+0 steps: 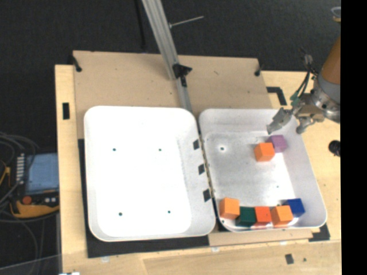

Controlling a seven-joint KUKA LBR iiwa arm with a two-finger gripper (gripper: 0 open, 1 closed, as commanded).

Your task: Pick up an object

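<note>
Five blocks (262, 212) line the right bin's (241, 171) near wall as the gripper (291, 121), jaws spread and empty, hovers beside the purple cube (279, 142) and orange cube (264, 151); the approach step, with descent and closing apparently next.

Two bins sit side by side; the right bin (298, 171) holds blocks, five of them (261, 213) along its 6 o'clock wall.
</note>
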